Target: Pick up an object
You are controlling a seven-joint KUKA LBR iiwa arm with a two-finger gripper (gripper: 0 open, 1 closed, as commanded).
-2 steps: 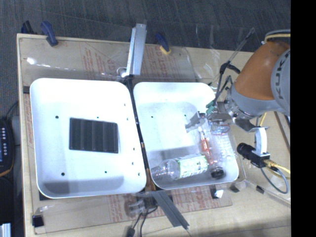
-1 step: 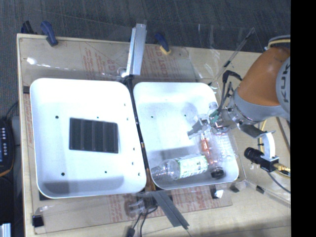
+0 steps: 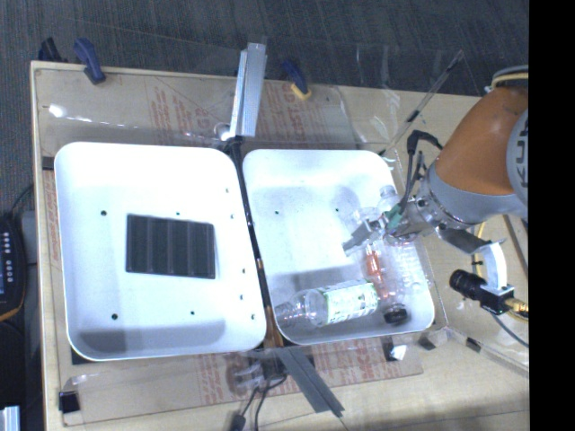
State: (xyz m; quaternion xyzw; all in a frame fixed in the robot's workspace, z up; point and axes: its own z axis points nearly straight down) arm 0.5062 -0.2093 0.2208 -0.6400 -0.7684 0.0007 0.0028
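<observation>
My gripper (image 3: pixel 375 229) reaches in from the right and hangs low over the right side of the right bin (image 3: pixel 296 178). Just below it lies a small clear tube with orange contents (image 3: pixel 375 273). A clear plastic bottle with a green and white label (image 3: pixel 331 303) lies on its side along the bin's near wall. A small black round object (image 3: pixel 395 313) sits at the bottle's right end. Something clear and crinkled (image 3: pixel 357 206) lies just behind the gripper. A black ribbed rectangular block (image 3: pixel 171 246) lies flat in the middle of the left bin (image 3: pixel 90 169).
The grey arm with its orange band (image 3: pixel 481 155) fills the bench's right side, with cables and a black fitting (image 3: pixel 476 287) beside it. A metal post (image 3: pixel 246 92) stands behind the seam between the bins. Blue clamps (image 3: pixel 88 59) hold the back edge.
</observation>
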